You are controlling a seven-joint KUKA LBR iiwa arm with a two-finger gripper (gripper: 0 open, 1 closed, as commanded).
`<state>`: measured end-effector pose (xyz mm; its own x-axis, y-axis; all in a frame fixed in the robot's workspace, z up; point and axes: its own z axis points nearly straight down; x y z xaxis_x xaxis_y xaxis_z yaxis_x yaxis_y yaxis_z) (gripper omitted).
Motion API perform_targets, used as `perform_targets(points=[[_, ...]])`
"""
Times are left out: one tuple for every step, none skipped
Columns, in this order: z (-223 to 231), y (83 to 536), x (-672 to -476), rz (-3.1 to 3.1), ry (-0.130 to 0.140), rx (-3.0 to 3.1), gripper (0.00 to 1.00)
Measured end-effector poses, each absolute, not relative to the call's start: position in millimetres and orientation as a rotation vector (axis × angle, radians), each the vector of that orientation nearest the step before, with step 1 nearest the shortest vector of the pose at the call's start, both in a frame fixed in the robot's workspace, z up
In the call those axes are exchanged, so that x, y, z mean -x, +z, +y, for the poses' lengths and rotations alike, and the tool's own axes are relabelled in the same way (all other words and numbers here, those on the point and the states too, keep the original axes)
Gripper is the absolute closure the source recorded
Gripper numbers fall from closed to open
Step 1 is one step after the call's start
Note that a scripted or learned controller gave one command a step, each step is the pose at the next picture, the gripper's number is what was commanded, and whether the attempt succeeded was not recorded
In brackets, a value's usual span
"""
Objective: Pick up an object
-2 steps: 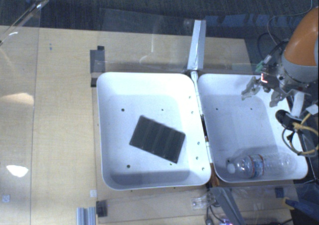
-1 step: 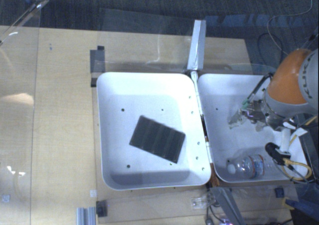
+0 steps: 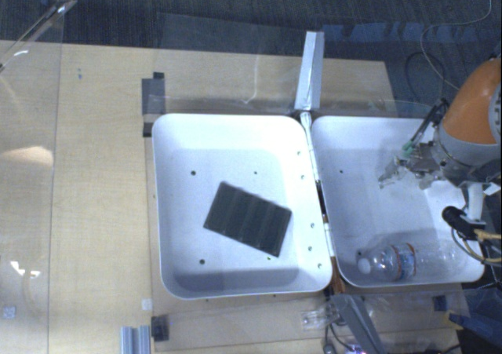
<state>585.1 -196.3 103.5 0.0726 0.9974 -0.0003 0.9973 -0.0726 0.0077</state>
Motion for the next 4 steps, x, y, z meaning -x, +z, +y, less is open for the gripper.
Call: perform_targets(points=[[-178.2, 89.4, -529.2, 2.491, 0.010, -1.896, 0.00], [-119.4, 90.2, -491.4, 2.499, 0.013, -1.882, 0.00], [-97.7, 89.6, -553.2, 2.392, 0.015, -2.016, 0.00], [-151.3, 89.4, -559.1, 2.353, 0.010, -2.064, 0.00]])
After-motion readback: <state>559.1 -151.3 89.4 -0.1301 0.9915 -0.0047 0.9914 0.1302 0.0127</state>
